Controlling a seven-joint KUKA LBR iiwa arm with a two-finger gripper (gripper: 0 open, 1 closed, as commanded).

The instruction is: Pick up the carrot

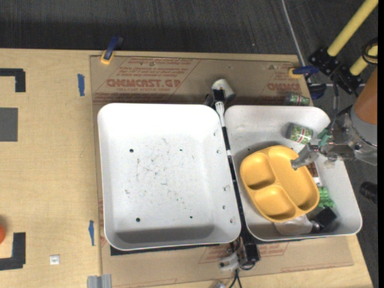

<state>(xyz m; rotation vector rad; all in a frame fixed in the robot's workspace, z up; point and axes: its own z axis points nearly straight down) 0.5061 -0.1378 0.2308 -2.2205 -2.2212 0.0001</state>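
Note:
My gripper [305,156] hangs low in the right bin [264,117], over the upper right rim of a yellow three-part plate [277,183]. The arm [360,138] reaches in from the right edge. Nothing orange lies by the gripper. A green and white can [298,132] lies just behind the gripper. A small orange-red thing [2,234] sits at the far left edge of the view, on the bench outside both bins; what it is I cannot tell.
The left bin [162,110] is white with faint scuff marks. In the right bin, a green item [324,194] and a black object [324,217] lie beside the plate's right and lower sides. Yellow-padded poles [355,20] stand at the back right.

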